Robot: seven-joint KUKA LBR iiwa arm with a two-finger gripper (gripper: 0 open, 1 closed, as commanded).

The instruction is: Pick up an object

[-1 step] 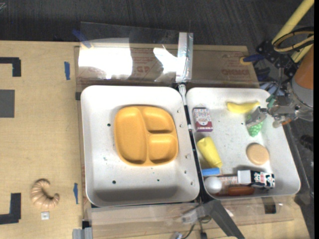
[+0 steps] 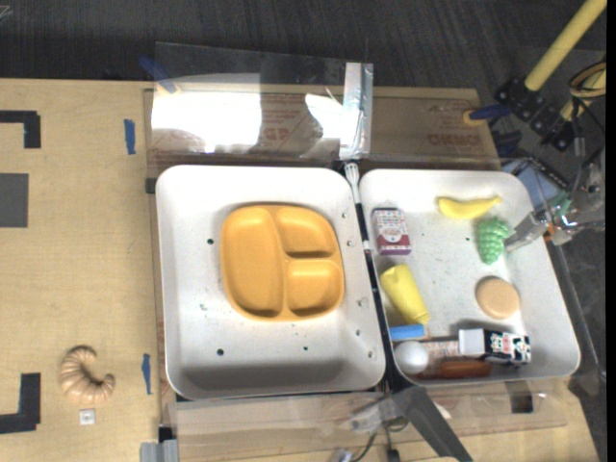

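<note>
The right bin holds several small objects: a yellow banana, a bunch of green grapes, a small red and white carton, a yellow bottle, a round tan bun, a white ball and a black and white piece. My gripper is at the bin's right rim, just to the right of the grapes. It looks small and partly cut off there, and I see nothing held in it.
The left bin bears a yellow divided plate. A toy croissant lies on the bench at the lower left. A clear plastic sheet stands behind the bins. A yellow pole with clamps and cables is at the upper right.
</note>
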